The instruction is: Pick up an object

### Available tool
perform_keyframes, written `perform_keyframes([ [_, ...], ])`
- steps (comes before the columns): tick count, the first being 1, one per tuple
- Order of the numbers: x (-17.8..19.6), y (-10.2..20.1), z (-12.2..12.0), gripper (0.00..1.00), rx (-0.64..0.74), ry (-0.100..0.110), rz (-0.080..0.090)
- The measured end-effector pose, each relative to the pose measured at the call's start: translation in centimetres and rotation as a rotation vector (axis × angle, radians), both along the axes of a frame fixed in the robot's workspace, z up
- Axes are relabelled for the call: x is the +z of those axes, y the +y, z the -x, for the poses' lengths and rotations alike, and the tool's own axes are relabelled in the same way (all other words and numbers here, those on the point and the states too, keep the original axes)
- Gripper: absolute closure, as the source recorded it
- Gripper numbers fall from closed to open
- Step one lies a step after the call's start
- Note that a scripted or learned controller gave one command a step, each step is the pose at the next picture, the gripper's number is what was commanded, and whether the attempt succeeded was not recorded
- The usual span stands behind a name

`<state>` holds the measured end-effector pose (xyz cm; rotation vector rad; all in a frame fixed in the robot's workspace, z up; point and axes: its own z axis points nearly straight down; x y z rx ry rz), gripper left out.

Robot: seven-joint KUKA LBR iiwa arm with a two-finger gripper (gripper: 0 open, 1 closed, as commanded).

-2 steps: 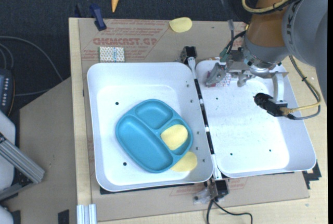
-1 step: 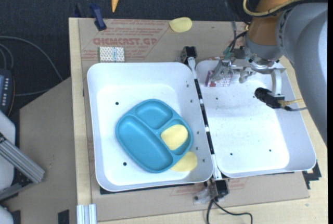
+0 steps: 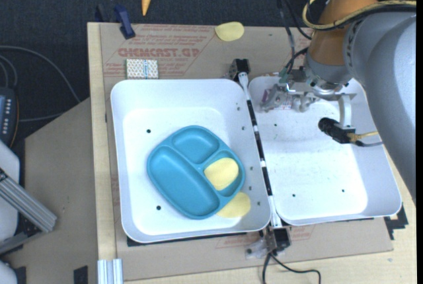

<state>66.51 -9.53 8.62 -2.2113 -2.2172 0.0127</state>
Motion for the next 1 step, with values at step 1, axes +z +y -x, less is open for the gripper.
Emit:
perform_keyframes([
  [1,0.98,0.05,-0.03,1.0,-0.001,-0.002,0.001],
])
